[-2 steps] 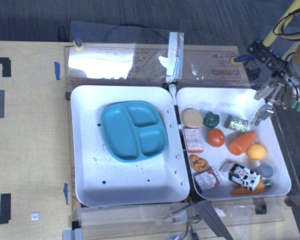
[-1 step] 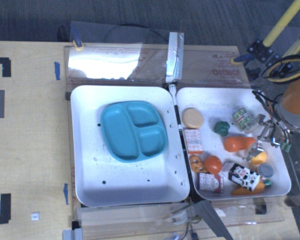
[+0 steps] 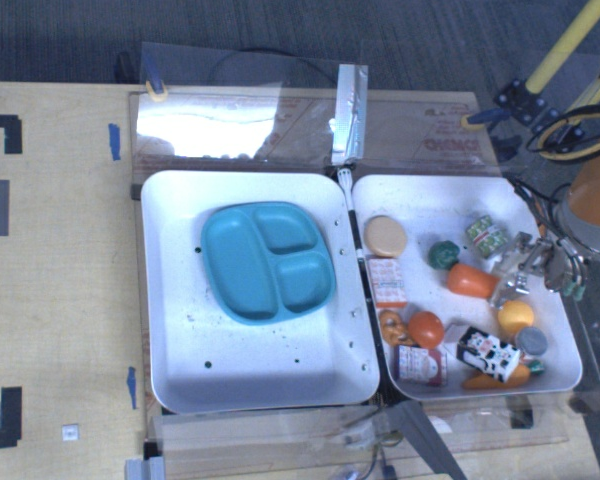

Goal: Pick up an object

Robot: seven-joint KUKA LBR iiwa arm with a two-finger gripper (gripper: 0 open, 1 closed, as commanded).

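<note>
The right bin (image 3: pixel 570 363) holds several small objects. Among them are a tan round bun (image 3: pixel 385 235), a dark green ball (image 3: pixel 443 255), an orange cylinder (image 3: pixel 471 281), a yellow fruit (image 3: pixel 516 315), a red tomato (image 3: pixel 426 328) and a black-and-white cow-patterned piece (image 3: pixel 488 353). My gripper (image 3: pixel 523 268) hangs low over the right side of this bin. It sits just right of the orange cylinder and above the yellow fruit. I see nothing lifted off the bin floor.
The left bin (image 3: pixel 170 348) carries a blue divided plate (image 3: pixel 268 260). Also in the right bin are a green-white packet (image 3: pixel 486 235), a white-red carton (image 3: pixel 386 280), a pretzel (image 3: pixel 391 324), a can (image 3: pixel 420 365) and a grey disc (image 3: pixel 532 342). Cables and a yellow pole (image 3: pixel 570 38) lie at the upper right.
</note>
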